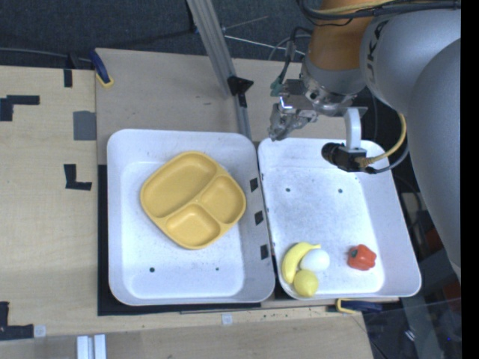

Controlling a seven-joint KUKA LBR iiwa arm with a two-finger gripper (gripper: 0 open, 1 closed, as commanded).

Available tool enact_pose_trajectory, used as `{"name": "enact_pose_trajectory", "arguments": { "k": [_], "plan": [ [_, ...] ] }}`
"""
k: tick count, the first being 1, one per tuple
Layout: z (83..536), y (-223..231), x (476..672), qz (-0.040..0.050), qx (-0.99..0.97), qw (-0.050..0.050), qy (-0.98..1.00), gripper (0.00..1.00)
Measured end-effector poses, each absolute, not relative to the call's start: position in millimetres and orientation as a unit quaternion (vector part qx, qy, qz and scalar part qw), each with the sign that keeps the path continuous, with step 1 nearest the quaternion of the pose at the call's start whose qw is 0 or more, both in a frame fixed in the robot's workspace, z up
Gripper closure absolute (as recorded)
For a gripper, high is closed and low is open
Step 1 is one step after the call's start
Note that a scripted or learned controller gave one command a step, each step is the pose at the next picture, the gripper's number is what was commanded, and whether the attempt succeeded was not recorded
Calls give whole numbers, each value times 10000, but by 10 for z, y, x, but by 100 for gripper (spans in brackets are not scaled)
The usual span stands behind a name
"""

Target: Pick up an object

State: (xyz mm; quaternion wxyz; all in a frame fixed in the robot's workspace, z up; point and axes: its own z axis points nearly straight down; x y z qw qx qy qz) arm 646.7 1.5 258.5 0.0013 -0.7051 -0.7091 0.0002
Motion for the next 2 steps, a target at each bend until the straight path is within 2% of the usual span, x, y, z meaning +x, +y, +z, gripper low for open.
{"name": "enact_pose_trajectory", "arguments": {
  "k": [2],
  "plan": [
    [2480,947,5979,12,-7050,18,-7092,100]
  ]
}}
